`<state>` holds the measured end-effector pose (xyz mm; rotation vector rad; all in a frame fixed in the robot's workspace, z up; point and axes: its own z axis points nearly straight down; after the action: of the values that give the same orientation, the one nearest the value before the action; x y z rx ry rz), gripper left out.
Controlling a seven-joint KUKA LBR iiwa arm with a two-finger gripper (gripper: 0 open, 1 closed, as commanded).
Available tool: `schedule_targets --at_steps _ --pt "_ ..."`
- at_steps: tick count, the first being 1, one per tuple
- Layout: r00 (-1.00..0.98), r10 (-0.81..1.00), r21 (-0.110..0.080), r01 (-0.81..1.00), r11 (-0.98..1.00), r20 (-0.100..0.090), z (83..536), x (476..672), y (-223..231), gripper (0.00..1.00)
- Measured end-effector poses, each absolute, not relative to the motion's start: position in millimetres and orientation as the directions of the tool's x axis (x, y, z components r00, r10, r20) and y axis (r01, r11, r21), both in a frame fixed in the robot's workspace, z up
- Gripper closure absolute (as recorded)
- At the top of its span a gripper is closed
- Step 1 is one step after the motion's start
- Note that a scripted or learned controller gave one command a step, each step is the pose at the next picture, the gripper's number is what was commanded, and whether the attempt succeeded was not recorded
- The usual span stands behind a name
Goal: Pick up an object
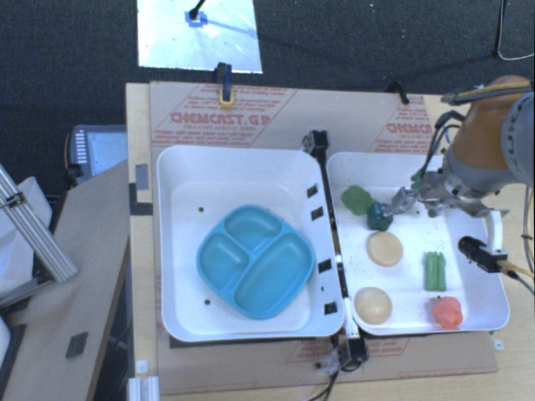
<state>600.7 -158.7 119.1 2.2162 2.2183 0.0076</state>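
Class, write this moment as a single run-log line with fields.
hand: right bin, beside dark teal object | grasp: unconfirmed | left bin: blue divided plate

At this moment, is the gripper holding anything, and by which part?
It cannot be told. The gripper is right beside the small dark teal object in the right bin, but no hold is visible.

Claw (396, 205) low, arm (485, 144) from the right.

Bench (138, 249) bears cardboard sheet (276, 111); two white bins (180, 224) (489, 307) side by side.
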Motion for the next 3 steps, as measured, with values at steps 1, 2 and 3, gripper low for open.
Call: schedule_targets --at_steps 1,2,3 --pt "-0.002 1.000 0.016 1.000 0.002 -0.006 131 602.5 -160 1.00" --pt "-0.005 1.000 0.007 1.000 0.005 -0.001 178 604.1 -152 1.00" --pt "-0.005 1.000 0.009 1.000 0.005 -0.002 243 605.2 -151 1.00"
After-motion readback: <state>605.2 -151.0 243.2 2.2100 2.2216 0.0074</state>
